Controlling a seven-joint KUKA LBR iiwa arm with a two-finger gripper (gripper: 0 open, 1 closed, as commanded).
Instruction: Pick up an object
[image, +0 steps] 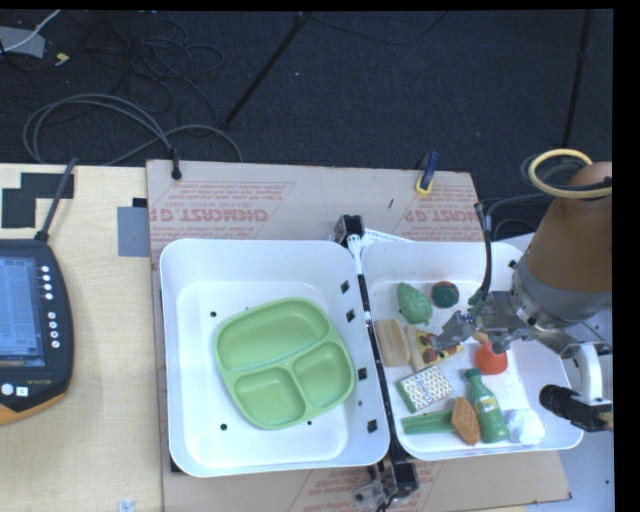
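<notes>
Nearest, at left: black handheld pendant, lit screen unreadable. Then green 3-compartment tray in left bin. Behind, cardboard printed "CHEMCAST". In right bin, gripper above small toys; finger state hidden.

i see dark carpet crossed by black cables, a pale wooden bench, and a brown cardboard sheet.
</notes>
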